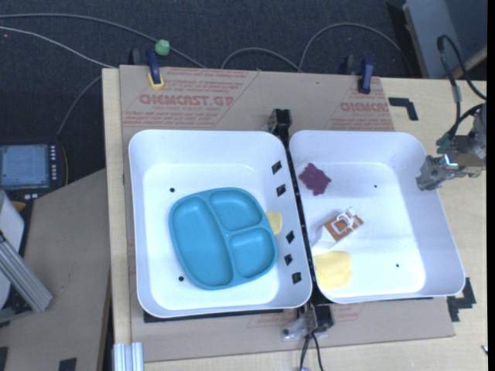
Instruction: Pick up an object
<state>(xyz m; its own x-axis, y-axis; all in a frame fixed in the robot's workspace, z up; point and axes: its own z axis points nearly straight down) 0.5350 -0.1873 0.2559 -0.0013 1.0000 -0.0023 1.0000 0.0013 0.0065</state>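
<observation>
Resting in white bin (155,207): glossy blue compartmented plate (223,236).

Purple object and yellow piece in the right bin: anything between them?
Yes. In the camera view, a small brown-and-white packet lies between the purple object and the yellow piece, apart from both.

Arm enters at the right edge of the camera view, upper-middle height. Little of it in frame: wrist hardware with dark cables looping above. Pincer (430,176) sits at the arm's left end, pointing left and slightly downward. Metallic grey end piece; nothing seen between its tips.
</observation>
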